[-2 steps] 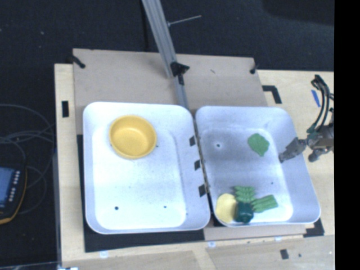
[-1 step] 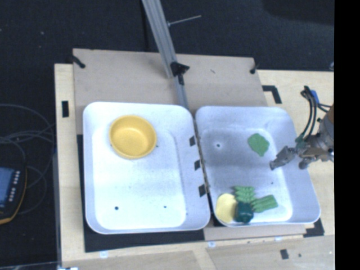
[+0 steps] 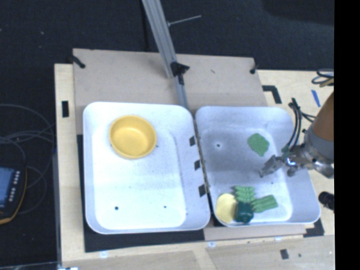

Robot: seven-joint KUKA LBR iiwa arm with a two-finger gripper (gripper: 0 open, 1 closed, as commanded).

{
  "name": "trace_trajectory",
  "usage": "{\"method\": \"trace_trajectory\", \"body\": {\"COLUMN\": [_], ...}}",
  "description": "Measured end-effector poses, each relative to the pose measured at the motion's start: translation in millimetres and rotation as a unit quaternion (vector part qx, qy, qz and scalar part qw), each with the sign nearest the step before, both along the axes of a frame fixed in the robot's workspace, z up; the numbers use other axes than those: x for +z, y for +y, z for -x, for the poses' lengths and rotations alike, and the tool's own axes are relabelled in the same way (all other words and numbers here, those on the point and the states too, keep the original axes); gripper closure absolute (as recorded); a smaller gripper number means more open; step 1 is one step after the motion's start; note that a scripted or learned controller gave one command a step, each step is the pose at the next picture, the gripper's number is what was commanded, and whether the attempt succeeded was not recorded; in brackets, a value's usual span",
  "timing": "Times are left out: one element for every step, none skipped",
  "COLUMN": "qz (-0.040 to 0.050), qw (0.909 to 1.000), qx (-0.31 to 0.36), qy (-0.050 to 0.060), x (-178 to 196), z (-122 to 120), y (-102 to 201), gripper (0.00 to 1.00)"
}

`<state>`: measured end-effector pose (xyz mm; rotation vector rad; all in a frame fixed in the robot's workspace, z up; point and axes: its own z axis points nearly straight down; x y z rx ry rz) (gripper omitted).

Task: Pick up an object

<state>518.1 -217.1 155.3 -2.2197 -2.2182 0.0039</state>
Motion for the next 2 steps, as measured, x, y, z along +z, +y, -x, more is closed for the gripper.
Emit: {"method": "trace_trajectory", "body": {"qz": [0.0001,0.0001], "qw": [1.0000,1.0000], "qx": [0.000,0.000], "qy": [0.000,-0.003], "x": [-52.0,-39.4], "z": [1.2,-0.6], "y": [-0.2,-0.5], "gripper": [0.00,1.00]}}
